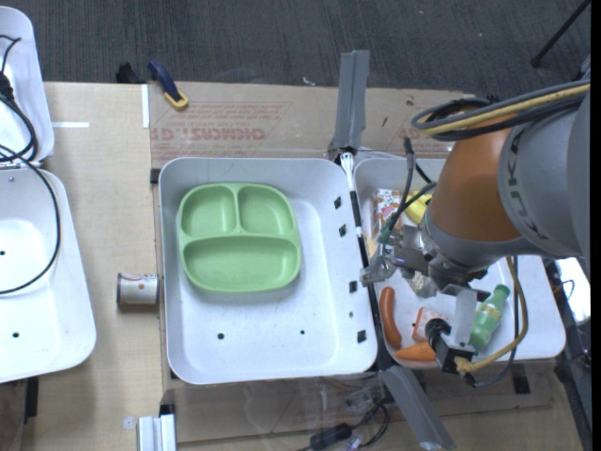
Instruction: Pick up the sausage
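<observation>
We view the bench (103,111) from one fixed overhead camera, slanted downward. We frame the centre bin (254,355) and the view-right bin (545,332) at moderate range; the arm (507,195) reaches in from view right.

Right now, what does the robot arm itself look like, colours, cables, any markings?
The arm is a thick, rounded grey tube with a broad orange band above the wrist. Part of some dark lettering shows on the grey shell. Yellow and black cables loop along its upper side. The gripper below is silvery metal with dark parts.
</observation>
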Motion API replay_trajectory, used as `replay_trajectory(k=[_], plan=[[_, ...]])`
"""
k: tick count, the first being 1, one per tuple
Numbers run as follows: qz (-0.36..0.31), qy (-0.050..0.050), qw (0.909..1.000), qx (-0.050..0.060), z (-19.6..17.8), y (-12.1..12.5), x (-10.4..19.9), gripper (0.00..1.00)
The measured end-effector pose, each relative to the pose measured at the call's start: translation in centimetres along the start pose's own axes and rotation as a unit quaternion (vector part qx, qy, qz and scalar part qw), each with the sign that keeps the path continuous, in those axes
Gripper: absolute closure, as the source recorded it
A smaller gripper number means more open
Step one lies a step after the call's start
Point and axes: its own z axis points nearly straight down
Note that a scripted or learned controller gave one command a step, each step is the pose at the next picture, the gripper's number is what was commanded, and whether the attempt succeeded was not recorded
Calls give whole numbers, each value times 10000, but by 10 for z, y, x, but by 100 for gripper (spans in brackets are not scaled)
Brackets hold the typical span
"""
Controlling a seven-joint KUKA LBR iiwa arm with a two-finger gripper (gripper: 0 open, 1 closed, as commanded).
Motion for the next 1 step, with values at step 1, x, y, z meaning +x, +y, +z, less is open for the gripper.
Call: replay_trajectory(k=[1], plan=[[-267, -1, 9996, -9, 0, 21, -80, 0]])
